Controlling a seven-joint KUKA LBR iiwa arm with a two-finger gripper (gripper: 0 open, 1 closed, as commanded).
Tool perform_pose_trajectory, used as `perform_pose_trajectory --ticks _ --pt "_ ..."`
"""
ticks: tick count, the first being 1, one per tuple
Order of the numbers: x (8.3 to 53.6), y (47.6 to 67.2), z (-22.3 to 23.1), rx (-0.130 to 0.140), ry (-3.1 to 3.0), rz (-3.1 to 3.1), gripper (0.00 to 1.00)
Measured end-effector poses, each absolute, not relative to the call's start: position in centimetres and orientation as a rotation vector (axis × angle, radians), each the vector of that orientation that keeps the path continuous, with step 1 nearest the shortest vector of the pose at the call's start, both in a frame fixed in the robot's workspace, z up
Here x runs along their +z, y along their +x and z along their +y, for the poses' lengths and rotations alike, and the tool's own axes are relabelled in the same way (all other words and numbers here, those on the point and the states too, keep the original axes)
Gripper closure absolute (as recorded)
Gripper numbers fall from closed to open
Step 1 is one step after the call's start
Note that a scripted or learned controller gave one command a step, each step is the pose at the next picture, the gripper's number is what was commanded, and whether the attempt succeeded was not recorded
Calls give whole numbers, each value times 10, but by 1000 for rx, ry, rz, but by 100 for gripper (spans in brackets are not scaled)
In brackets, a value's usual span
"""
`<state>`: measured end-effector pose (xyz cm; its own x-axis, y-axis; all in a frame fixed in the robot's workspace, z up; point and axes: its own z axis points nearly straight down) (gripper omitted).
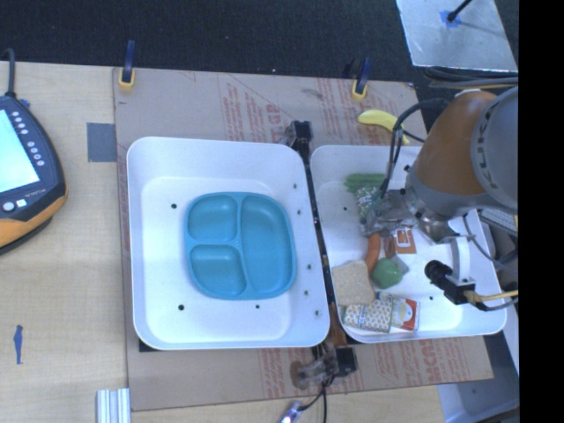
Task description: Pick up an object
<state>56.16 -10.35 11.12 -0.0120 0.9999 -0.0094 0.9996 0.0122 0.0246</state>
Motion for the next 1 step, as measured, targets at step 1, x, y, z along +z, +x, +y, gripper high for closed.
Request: perform_pose_trajectory --ticks 1 --pt "193 559 -36 0 2217 2228 100"
